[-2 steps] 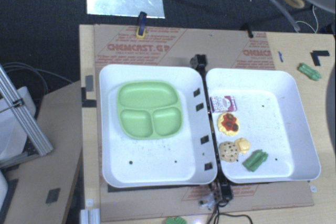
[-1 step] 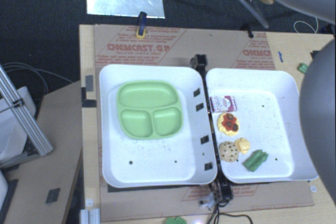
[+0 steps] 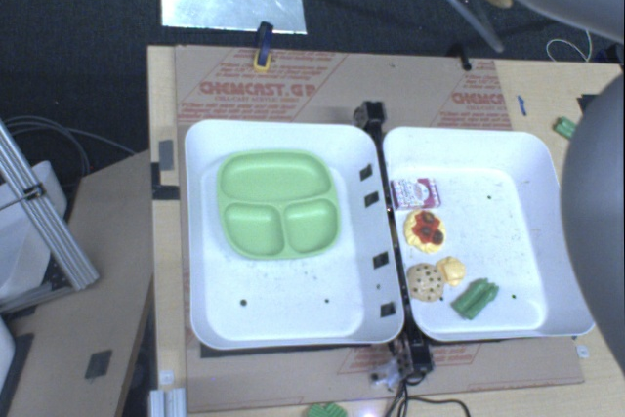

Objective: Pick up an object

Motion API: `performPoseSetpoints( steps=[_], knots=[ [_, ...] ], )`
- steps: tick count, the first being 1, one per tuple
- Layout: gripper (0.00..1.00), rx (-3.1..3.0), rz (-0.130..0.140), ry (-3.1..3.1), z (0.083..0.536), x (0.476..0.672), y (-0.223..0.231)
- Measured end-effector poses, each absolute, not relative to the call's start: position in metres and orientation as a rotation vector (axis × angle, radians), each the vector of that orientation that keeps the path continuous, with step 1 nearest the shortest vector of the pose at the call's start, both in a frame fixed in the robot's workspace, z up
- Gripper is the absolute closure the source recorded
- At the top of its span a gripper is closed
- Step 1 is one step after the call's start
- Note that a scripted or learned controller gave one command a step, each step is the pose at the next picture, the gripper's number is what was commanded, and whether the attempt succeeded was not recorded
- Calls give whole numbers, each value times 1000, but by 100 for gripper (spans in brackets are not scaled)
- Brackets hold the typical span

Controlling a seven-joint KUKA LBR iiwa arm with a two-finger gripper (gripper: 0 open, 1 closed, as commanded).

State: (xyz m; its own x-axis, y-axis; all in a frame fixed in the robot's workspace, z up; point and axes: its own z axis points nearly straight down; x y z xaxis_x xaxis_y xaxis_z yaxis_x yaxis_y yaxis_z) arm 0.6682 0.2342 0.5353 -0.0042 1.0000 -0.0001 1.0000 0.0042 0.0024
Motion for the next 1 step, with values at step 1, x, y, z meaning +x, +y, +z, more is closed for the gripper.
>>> performPoseSetpoints(
  steps=[1],
  knots=[
    [0, 2215, 3, 2225, 535, 668, 234]
  ],
)
